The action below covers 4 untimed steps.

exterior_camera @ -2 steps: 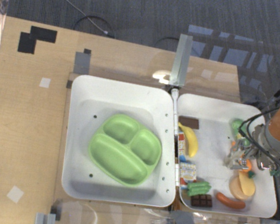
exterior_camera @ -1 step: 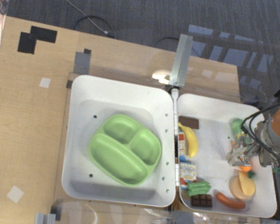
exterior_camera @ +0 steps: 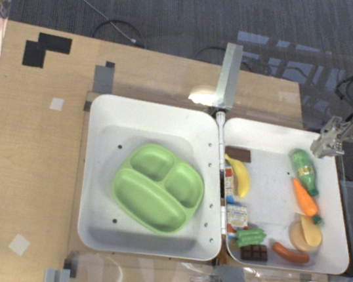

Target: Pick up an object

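The right bin (exterior_camera: 267, 194) holds several toy foods: a yellow banana (exterior_camera: 241, 176), a green bottle (exterior_camera: 305, 169), an orange carrot (exterior_camera: 305, 198), a tan pear-like piece (exterior_camera: 306, 233), a red sausage (exterior_camera: 290, 254), a brown chocolate block (exterior_camera: 254, 252), a green piece (exterior_camera: 251, 236) and a small white carton (exterior_camera: 237, 213). My gripper (exterior_camera: 331, 140) hangs at the bin's far right corner, just above and right of the green bottle. Nothing shows between its fingers.
The left bin (exterior_camera: 104, 159) carries a green sectioned plate (exterior_camera: 158, 187). A metal post (exterior_camera: 229, 76) stands behind the seam between the bins. A brown rectangle (exterior_camera: 239, 155) lies near the banana. Black cables run at the upper right.
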Each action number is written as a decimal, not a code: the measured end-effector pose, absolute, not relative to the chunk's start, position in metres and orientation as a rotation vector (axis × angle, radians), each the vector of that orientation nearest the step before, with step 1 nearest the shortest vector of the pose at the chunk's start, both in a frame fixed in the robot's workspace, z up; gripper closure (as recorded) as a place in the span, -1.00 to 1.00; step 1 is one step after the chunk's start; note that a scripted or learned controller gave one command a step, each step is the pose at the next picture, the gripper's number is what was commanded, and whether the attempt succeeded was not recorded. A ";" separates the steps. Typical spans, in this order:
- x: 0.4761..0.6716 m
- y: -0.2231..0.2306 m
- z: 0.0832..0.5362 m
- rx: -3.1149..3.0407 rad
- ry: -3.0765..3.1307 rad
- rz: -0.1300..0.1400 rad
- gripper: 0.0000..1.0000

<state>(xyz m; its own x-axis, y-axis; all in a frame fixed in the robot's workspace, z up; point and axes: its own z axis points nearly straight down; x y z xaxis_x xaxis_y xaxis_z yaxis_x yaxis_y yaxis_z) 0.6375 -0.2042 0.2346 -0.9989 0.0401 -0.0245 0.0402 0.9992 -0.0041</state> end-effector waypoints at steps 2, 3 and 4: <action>0.672 -0.078 0.316 0.218 3.116 0.003 1.00; 0.644 -0.121 0.241 -0.389 3.111 -0.002 1.00; 0.671 -0.052 0.250 -0.223 3.121 0.003 1.00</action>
<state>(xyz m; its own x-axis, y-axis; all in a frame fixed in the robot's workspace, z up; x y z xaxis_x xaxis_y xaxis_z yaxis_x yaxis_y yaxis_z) 0.6711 -0.0523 0.2500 -0.9897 -0.1424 -0.0122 -0.1424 0.9898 0.0009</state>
